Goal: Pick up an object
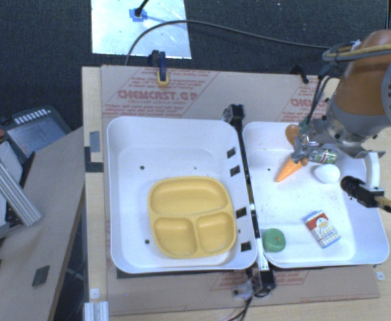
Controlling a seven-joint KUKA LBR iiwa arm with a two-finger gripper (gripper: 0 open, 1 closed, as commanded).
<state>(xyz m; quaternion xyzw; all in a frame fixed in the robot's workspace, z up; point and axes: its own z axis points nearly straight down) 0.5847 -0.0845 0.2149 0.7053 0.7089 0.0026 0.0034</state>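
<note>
Gripper (307, 147): low over the far part of the right bin, at the thick end of the orange carrot; whether it is open or closed on anything cannot be told.
Arm (366, 85): grey with an orange band, reaching in from the right above the right bin.
Orange carrot (289, 169): lying tilted in the right bin, tip toward the divider.
White egg (327, 174): just beside the carrot, toward the right.
Small carton (321, 229): red, white and blue, near the right bin's front.
Green round piece (273, 240): front left corner of the right bin (369, 246).
Yellow divided tray (191, 216): in the left bin (125, 179), toward its front.
</note>
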